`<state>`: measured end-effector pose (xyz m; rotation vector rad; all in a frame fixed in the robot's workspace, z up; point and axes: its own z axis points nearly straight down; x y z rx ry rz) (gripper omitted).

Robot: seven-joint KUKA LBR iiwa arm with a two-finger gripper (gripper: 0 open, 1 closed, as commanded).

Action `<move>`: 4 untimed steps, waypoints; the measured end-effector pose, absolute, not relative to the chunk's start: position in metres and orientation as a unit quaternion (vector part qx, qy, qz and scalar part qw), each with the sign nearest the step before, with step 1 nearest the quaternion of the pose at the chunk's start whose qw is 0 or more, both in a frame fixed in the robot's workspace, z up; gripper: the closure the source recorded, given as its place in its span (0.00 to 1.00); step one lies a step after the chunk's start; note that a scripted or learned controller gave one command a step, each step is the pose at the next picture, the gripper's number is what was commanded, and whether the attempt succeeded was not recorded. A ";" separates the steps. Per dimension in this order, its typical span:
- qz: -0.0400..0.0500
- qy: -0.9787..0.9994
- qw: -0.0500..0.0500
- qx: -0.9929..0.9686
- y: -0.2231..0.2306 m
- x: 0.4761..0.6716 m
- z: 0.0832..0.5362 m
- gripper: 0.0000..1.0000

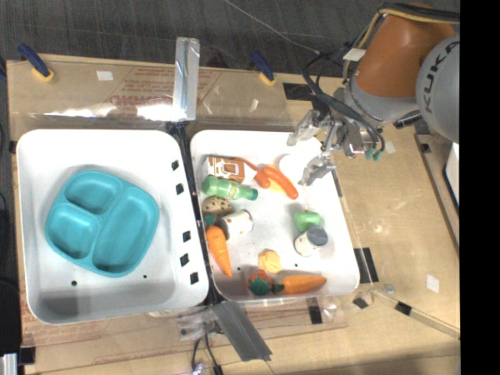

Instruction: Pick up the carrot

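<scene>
Lying carrot far from claw

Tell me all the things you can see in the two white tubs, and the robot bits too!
White bins: two, side by side on the bench.
Divided plate: one, teal, in the left bin.
Carrots: three, orange, right bin: left edge, front edge and back middle.
Bottle: one, green, lying near the back left.
Carton: one, orange and white, back left corner.
Other small toy foods: several, mixed colours, right bin, too small to name.
Arm: one, grey and orange, upper right.
Pincer: one, open, over the right bin's back right corner, holding nothing.
</scene>
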<state>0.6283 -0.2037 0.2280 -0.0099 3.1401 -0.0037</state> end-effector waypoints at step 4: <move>-0.018 1.000 0.015 -0.001 -0.137 0.484 0.110 1.00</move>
